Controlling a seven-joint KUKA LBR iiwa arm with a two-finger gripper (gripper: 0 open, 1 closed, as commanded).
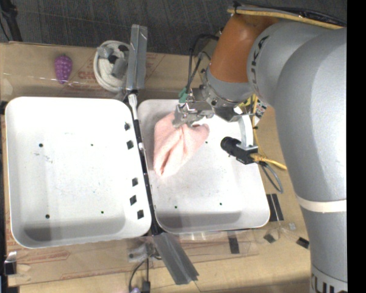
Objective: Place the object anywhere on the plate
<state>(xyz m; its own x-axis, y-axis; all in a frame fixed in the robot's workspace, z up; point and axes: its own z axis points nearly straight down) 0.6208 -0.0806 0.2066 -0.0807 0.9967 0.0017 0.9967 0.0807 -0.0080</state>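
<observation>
A soft, light pink cloth (pixel 178 144) hangs bunched from the end effector (pixel 189 113), pinched at its top edge above the right bin (pixel 244 206); it will drape and sag.

Even overhead light; white bins (pixel 67 170) glare slightly; soft shadows; image mildly blurry.

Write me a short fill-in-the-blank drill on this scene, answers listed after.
1. The pink cloth lies in the ____ bin.
2. The gripper is at the cloth's ____ end.
3. The purple object sits on the bench, beyond the ____ bin.
4. The band above the wrist is ____.

Answers: right; top; left; orange
</observation>
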